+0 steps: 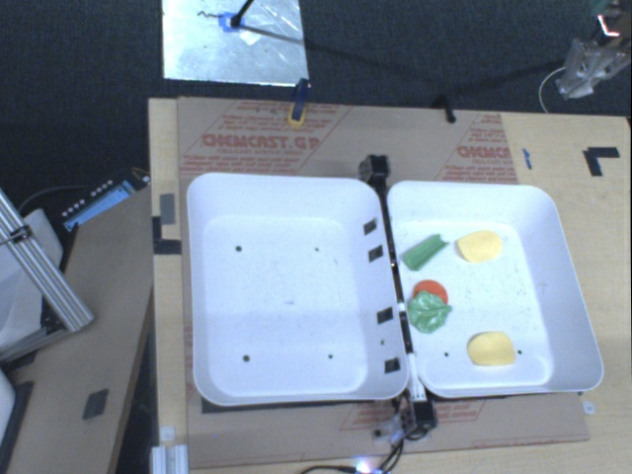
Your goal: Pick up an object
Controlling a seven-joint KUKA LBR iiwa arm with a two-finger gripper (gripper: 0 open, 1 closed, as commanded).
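From the overhead camera, two shallow white bins sat side by side on a brown board whose red print read "CHEMCAST GP" (259, 139) just beyond the left bin (212, 265); the same print appeared again, too slanted to read fully, beyond the right bin (553, 265). All the objects lay in the right bin. Taking that bin as the landmark, a green oblong piece (425, 252) lay near its inner wall toward the far side, with a yellow lump (479, 246) beside it nearer the bin's middle. A red round object (431, 290) sat toward the middle of the inner side, touching a crumpled green leafy piece (430, 312) just nearer the camera. A second yellow lump (491, 349) rested toward the near side. The gripper (592, 67) hung well beyond the bin's far right corner, over dark floor; whether its fingers were open or closed could not be told, and nothing was seen in it.
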